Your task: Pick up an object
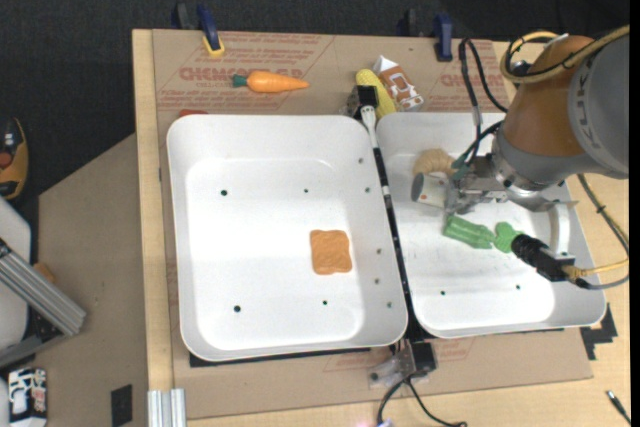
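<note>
Left bin [200, 215]: one orange-tan flat piece, toast-like [331, 251], sits right of ctr, toward 4 o'clock of that bin, well apart from the walls.

Behind the bins on the cardboard bench top [300, 60]: toy carrot [271, 83] at 12 o'clock of the left bin, lying sideways, green end to the left. A yellow item [372, 87] and a small red-white carton [402, 87] lie at the back by the seam betw. the bins.

Right bin [480, 310]: tan rounded obj [433, 161] near its 10 o'clock corner; green toy [480, 235] lies flat near ctr, long axis running left-right.

Arm [585, 115] enters from 3 o'clock, orange band up top, wrist bent down over the right bin. Gripper [450, 195] sits low betw. the tan obj and the green toy, just beside both; finger spread can't be told, and whether anything is held can't be told.
</note>
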Controlling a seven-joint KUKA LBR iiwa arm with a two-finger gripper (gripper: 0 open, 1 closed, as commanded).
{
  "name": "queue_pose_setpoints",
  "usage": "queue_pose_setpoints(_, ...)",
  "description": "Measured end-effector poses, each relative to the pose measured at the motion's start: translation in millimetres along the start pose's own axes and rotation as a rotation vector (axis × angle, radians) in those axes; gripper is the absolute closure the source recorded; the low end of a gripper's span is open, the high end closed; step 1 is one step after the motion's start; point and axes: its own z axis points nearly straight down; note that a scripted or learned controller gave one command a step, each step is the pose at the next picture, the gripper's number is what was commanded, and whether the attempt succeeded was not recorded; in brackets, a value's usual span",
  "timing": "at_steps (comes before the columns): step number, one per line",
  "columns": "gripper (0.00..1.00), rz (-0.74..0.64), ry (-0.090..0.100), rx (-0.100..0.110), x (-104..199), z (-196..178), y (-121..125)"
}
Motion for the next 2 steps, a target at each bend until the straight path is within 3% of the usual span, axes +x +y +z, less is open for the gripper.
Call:
queue_pose_setpoints(1, 1.0, -0.007, 0.001, -0.007, 57, -81, 58)
queue_pose_setpoints(2, 1.0, -0.008, 0.002, -0.009, 136, -178, 101)
